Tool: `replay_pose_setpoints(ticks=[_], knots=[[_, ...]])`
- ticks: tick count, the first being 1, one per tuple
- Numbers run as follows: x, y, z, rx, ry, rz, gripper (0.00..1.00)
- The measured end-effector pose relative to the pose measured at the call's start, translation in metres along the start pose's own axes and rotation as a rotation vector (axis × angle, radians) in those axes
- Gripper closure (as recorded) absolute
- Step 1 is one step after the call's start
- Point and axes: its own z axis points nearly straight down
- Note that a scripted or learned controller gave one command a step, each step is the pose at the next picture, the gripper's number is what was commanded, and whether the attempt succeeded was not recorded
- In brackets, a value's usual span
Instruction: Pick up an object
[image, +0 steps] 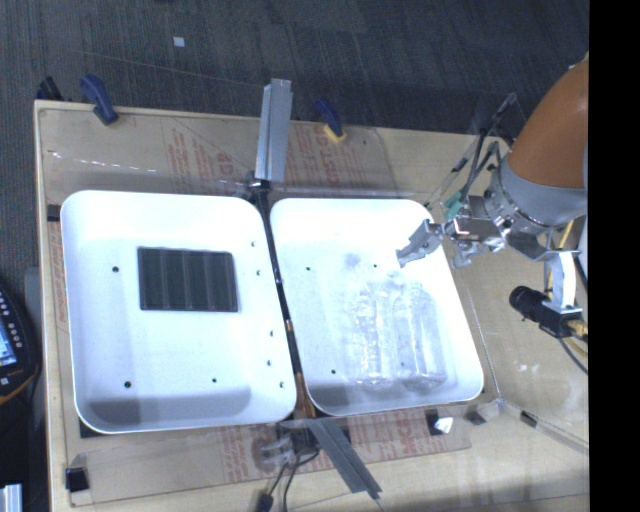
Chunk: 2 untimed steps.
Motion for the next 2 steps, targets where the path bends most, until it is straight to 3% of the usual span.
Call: replay_pose_setpoints(ticks=[1,2], knots=[[-0.004,-0.042,-0.062,-0.006,-0.002,0.007,0.00],[-0.006,-0.051,-0.011,-0.003,-0.002,0.030,0.00]])
